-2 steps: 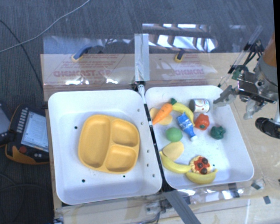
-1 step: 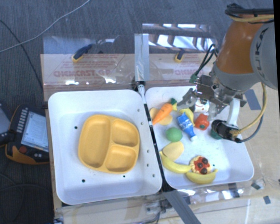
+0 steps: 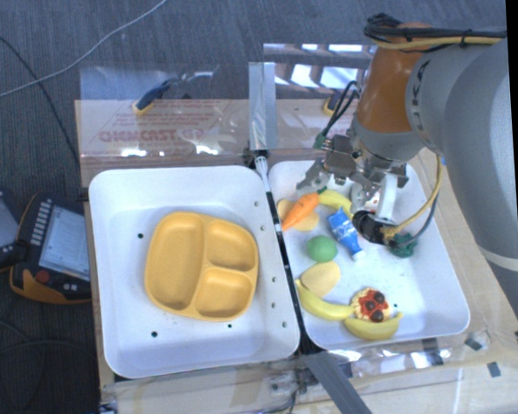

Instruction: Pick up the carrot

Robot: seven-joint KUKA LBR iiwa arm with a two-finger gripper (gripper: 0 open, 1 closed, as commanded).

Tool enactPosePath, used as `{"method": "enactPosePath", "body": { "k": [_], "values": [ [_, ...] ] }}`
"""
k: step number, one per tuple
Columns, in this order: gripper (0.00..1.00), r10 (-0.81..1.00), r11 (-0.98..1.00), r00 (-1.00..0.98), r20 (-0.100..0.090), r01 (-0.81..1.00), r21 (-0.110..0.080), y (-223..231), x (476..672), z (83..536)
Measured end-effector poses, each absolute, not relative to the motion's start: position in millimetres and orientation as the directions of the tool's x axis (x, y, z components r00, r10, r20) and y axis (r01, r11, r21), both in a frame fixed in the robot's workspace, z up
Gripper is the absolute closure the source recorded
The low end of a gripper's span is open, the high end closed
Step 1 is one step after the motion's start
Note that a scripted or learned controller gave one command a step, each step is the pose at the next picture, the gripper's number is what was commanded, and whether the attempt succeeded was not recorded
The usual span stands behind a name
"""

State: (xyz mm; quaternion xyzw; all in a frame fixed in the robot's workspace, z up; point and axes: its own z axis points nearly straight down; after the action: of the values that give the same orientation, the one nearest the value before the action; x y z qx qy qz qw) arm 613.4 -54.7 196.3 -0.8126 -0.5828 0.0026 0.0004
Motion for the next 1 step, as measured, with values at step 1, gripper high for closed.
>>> {"method": "enactPosePath", "body": {
  "k": [1],
  "values": [
    [0.00,0.997,0.076,-0.076,0.000,0.997,0.000,-101.0,641.5,99.4]
  ]
}}
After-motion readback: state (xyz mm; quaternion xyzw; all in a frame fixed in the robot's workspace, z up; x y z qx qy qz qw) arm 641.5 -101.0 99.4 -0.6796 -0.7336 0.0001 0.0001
